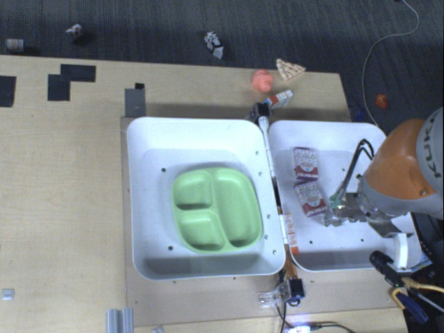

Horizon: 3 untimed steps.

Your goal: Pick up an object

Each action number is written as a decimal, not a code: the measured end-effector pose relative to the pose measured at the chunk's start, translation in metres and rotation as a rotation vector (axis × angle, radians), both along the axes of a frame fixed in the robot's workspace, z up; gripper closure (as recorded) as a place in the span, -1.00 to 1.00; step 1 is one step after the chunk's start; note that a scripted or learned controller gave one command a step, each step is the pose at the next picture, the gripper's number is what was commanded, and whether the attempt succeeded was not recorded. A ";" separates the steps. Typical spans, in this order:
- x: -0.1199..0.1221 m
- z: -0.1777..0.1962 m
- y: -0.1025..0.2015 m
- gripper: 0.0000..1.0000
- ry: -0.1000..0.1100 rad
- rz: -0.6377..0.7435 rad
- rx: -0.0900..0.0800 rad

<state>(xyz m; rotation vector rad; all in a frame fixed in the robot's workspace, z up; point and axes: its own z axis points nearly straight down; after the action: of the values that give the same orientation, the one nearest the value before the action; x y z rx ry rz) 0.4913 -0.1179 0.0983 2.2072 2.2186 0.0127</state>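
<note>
While one green tray (216,209) fills the left bin (142,186), two packets (306,164) (311,197) flank the tool (336,212), grip unreadable.

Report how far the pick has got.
Done: the arm has reached into the right bin, and the gripper sits low beside the lower red-and-white packet. In hand: nothing visibly lifted; both that packet and the upper packet lie flat on the bin floor. Left: grasping and raising an object. The green divided tray in the left bin lies apart from the arm.
</note>
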 end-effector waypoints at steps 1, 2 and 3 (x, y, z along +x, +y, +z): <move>0.000 0.000 0.000 -1.00 0.000 0.000 0.000; 0.001 0.010 0.001 1.00 -0.004 0.002 0.000; 0.001 0.010 0.001 -1.00 -0.003 0.002 0.000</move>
<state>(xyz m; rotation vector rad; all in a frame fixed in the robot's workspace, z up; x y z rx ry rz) 0.4927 -0.1171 0.1087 2.2036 2.2189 0.0167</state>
